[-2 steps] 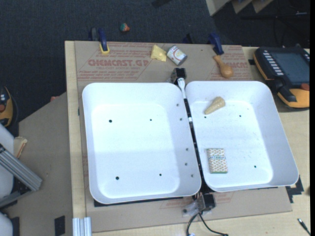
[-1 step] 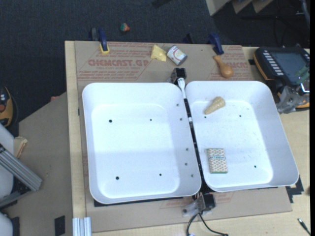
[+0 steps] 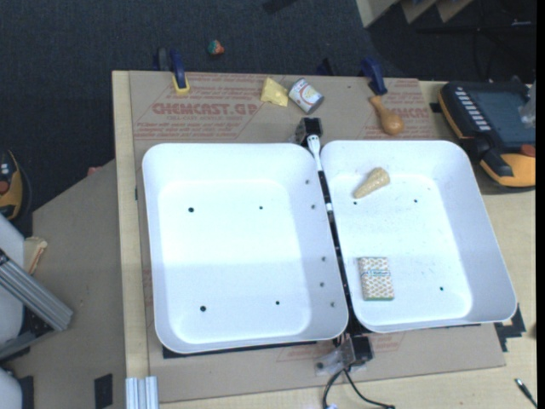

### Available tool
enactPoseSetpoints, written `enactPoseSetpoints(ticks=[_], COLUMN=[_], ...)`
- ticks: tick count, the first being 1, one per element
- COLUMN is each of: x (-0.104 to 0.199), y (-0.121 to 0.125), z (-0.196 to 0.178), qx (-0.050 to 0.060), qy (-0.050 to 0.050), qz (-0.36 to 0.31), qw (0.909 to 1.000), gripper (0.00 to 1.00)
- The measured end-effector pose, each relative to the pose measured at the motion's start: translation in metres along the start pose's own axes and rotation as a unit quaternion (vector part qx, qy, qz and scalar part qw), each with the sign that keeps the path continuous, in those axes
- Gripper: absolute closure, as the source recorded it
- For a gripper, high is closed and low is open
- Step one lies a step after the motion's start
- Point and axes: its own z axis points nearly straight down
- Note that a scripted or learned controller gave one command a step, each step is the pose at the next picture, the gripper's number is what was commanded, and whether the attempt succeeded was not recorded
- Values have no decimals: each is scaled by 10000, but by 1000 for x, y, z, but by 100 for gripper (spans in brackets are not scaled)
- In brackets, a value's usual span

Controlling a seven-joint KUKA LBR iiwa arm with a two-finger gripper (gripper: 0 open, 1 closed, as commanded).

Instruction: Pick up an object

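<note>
The camera view looks down on two white bins. In the right bin (image 3: 477, 228) lie a small packet (image 3: 375, 278) near the front and a tan cone (image 3: 371, 181) further back, well apart, easy to grab. I cannot tell the pincer's state.

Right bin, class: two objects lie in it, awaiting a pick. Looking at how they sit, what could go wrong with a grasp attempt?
1. The cone-shaped piece is tapered and lies on its side, so fingers might squeeze it out.
2. The small flat packet lies low against the right bin floor, so fingers may slide over it.
3. The packet sits near the bin's front left wall, which might crowd a finger.
</note>
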Motion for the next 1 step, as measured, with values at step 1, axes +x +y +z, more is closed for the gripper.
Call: enactPoseSetpoints(ticks=[1], x=[96], y=[20], z=[137], qx=[166], qy=[27], qz=[-32], qw=[9999], gripper=[100])
